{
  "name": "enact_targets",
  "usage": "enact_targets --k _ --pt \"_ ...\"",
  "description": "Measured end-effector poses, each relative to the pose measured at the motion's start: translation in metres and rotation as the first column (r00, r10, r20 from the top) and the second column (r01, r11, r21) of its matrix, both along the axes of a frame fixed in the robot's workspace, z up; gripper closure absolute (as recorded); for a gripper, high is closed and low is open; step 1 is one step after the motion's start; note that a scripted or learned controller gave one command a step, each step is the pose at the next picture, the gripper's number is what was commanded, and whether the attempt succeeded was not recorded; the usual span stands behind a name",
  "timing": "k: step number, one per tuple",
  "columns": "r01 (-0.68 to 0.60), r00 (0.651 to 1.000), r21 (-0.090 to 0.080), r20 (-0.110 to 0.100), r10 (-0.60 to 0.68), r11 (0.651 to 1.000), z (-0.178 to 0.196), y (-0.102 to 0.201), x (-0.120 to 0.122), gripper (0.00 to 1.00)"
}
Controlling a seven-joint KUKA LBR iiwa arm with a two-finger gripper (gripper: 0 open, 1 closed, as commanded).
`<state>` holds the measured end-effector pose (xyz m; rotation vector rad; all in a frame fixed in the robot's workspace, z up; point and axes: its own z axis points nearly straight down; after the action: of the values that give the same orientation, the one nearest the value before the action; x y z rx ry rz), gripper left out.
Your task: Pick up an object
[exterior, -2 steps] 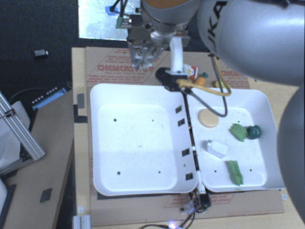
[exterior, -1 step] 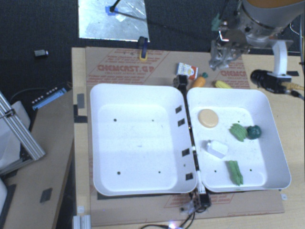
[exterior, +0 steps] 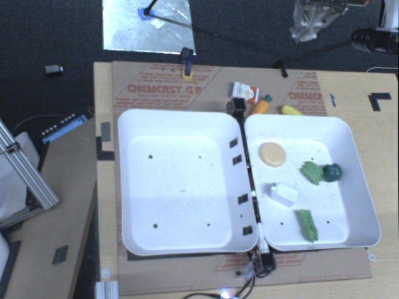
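The right bin [exterior: 355, 167] holds a round tan disc [exterior: 272, 154], a white block [exterior: 283, 195], a light green leafy piece [exterior: 311, 171], a dark green ball-like piece [exterior: 332, 172] and a long green piece [exterior: 307, 224]. My gripper [exterior: 307, 31] hangs high at the top right, above the floor beyond the bench, well away from both bins. Nothing shows between its fingers, which look pale and blurred.
The left bin [exterior: 134, 167] stands beside the right one. Behind the bins on the cardboard lie an orange carrot-like toy [exterior: 260, 107], a yellow piece [exterior: 290, 111] and a small red-and-white packet [exterior: 244, 92]. A silver sheet [exterior: 148, 17] lies on the floor.
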<state>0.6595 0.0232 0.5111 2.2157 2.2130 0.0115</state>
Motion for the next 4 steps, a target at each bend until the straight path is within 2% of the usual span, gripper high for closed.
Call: enact_targets --k 1,2,3,4 --pt "-0.007 1.0 0.003 -0.006 0.007 1.0 0.026 0.029 0.006 1.0" --pt "-0.007 1.0 0.004 -0.009 0.007 1.0 0.026 0.035 -0.102 1.0" --pt "-0.007 1.0 0.004 -0.01 0.007 1.0 0.025 0.045 -0.173 1.0" --pt "0.013 1.0 -0.001 -0.008 -0.013 1.0 0.025 -0.096 -0.174 1.0"
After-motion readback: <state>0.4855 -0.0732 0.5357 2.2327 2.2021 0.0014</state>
